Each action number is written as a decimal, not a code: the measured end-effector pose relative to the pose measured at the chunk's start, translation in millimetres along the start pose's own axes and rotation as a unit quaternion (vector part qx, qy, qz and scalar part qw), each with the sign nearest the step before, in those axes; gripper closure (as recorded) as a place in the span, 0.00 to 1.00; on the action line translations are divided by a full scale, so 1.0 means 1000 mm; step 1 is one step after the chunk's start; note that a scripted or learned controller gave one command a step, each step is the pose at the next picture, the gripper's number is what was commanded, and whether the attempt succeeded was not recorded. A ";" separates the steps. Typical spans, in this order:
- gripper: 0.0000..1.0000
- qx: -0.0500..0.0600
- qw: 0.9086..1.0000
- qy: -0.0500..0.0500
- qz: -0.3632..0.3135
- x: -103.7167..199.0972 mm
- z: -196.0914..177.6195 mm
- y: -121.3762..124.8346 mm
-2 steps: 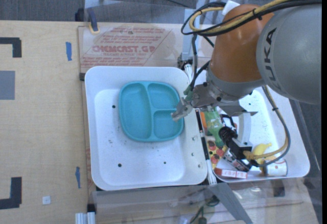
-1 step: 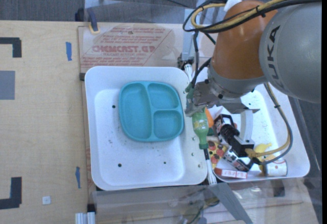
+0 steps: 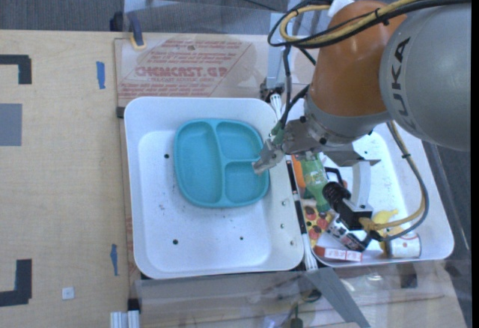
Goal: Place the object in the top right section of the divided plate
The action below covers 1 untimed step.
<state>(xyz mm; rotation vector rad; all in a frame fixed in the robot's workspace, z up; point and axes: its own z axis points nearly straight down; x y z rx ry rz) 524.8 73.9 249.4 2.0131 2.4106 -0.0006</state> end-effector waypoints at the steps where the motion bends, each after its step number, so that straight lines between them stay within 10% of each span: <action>1: 0.00 0.001 0.988 0.001 -0.152 0.059 0.021 0.012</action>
